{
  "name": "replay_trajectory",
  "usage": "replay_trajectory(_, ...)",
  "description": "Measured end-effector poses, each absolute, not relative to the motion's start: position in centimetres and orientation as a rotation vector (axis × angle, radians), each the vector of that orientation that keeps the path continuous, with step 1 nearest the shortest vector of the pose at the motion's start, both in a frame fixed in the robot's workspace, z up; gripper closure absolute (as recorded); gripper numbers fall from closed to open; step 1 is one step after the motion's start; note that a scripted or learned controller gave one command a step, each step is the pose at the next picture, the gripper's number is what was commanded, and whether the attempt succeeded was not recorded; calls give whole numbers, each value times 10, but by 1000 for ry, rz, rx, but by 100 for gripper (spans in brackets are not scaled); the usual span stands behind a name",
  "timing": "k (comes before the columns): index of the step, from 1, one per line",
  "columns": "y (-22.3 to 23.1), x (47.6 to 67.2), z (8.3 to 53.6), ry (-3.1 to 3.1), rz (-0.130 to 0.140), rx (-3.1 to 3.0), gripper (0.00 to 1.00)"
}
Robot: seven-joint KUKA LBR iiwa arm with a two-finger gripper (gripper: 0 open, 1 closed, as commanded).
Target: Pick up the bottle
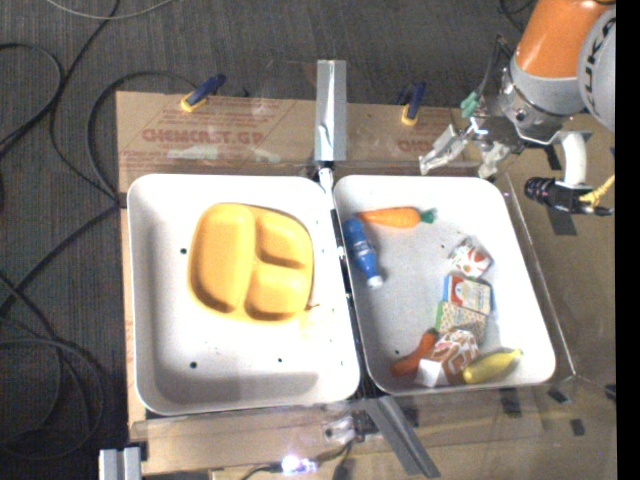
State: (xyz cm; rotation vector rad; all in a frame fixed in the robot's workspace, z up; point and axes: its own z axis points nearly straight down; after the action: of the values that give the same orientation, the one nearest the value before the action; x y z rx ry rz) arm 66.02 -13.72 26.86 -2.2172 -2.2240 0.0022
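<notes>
A blue bottle [361, 250] with a white cap lies on its side in the right bin [400, 293], close to the bin's left wall, cap pointing toward the front. My gripper [466, 152] hangs above the right bin's far right corner, well away from the bottle. Its pale fingers [441, 154] are spread apart with nothing between them. The grey arm with its orange band rises to the upper right.
An orange carrot [397, 216] lies near the right bin's back wall. Several small cartons [464, 303], a red piece and a yellow banana [493, 365] crowd the front right corner. A yellow divided tray [252, 260] sits in the left bin [180, 358].
</notes>
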Motion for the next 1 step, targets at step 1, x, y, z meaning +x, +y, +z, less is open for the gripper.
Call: replay_trajectory(1,-100,657,139,-2145,5,-2292,0)
